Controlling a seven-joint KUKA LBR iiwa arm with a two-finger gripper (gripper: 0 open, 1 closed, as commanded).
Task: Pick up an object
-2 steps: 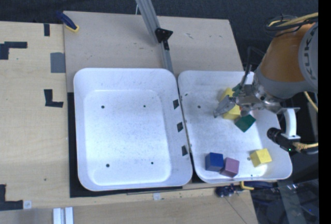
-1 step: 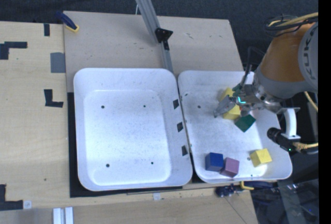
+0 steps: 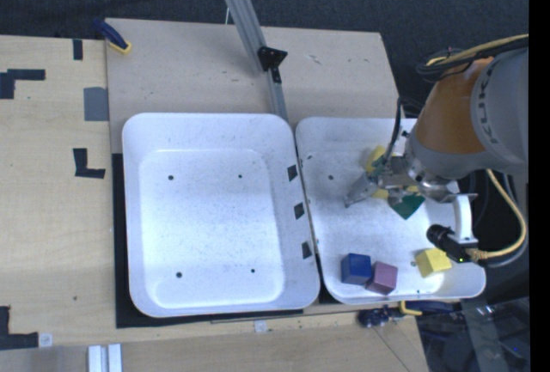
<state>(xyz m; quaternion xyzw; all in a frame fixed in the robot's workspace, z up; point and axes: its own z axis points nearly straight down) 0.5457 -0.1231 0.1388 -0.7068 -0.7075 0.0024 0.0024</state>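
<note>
The right bin (image 3: 331,147) holds several small objects. My gripper (image 3: 364,189) hangs low over its middle, below the arm's orange band (image 3: 447,117). Right beside the gripper lie a yellow piece (image 3: 375,159) on its far side and a green piece (image 3: 407,206) on its near right, both partly hidden by the wrist. Along the bin's front edge a blue cube (image 3: 356,267) touches a mauve block (image 3: 383,277), and a yellow block (image 3: 432,261) lies to their right. I see nothing held in the gripper.
The left bin (image 3: 137,138) stands against the right one. A slanted metal rail (image 3: 245,14) runs down to the gap between the bins. Cables (image 3: 507,216) loop off the arm at the right.
</note>
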